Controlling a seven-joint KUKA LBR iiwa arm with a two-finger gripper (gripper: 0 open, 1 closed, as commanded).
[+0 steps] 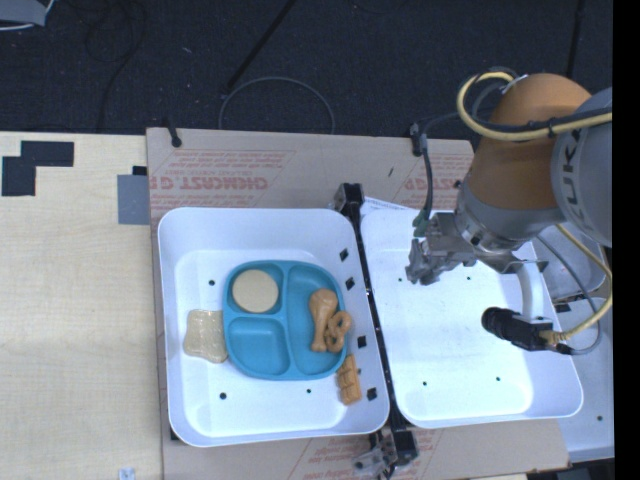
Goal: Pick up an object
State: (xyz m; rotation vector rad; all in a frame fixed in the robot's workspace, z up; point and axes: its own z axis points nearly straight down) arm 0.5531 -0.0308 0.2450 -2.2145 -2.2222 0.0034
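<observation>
While my table [80,298] carries two white bins, the left bin [190,238] holds a blue divided tray [270,353] with a round tan cookie [254,290] and a pretzel-like piece [328,320] in its compartments. A pale bread piece [205,335] lies beside the tray's left edge, a small tan piece [348,380] by its lower right corner. My claw [424,268] hangs over the right bin [470,388]; whether it is parted or closed I cannot tell.

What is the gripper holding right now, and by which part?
Nothing visible: the gripper hangs over the right bin, apart from the food in the left bin.
</observation>
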